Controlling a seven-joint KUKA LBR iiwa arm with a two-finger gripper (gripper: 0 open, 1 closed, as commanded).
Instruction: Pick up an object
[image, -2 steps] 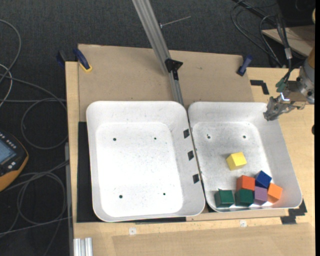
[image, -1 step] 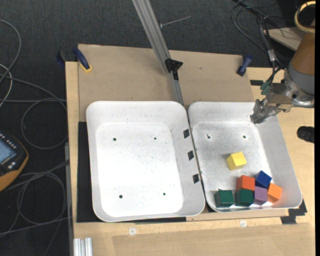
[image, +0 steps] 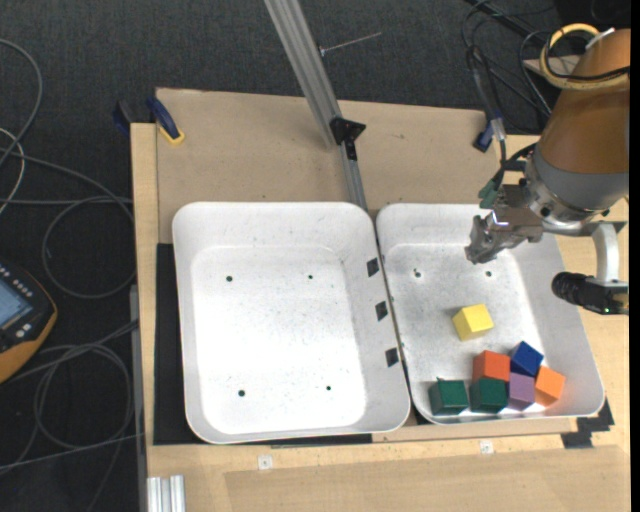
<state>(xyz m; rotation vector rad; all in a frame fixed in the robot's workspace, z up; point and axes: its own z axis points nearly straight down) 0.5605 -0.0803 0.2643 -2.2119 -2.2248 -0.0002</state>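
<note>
We see the gripper (image: 487, 247) hanging over the right bin (image: 428, 225) toward its twelve o'clock rim, nothing showing between the fingers; whether they are parted or closed we cannot tell. The yellow cube (image: 472, 321) lies at the gripper's six o'clock, apart from it; by the bin's six o'clock wall cluster two green cubes (image: 450, 396), a red cube (image: 490, 365), a purple cube (image: 521, 388), a blue cube (image: 527, 357) and an orange cube (image: 549, 383).

Both white bins (image: 275, 225) are looking like smooth, faintly speckled plastic; the bench (image: 250, 140) is showing matt, pale wood; at twelve o'clock a brushed metal rail (image: 310, 65) is gleaming.
</note>
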